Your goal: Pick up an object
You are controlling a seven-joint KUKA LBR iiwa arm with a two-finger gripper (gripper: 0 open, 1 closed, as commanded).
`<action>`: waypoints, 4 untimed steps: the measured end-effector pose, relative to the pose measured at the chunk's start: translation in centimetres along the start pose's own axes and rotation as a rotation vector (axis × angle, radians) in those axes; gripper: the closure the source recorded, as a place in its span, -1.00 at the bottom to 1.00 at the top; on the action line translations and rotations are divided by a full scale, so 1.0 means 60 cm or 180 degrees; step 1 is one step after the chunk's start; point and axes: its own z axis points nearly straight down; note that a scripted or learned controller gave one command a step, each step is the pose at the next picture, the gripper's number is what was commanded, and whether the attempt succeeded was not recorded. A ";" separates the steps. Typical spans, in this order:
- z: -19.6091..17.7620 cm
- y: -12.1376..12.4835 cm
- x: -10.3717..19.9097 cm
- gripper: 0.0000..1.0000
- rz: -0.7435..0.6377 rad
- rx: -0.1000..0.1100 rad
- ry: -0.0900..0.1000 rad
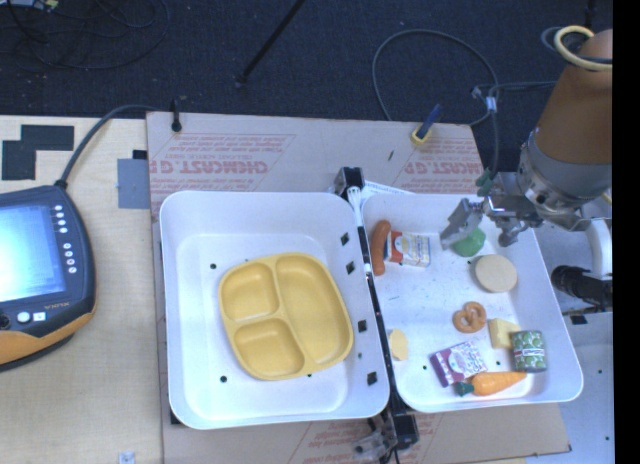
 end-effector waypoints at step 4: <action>0.320 -0.031 -0.138 -1.00 0.0010 0.0009 0.0007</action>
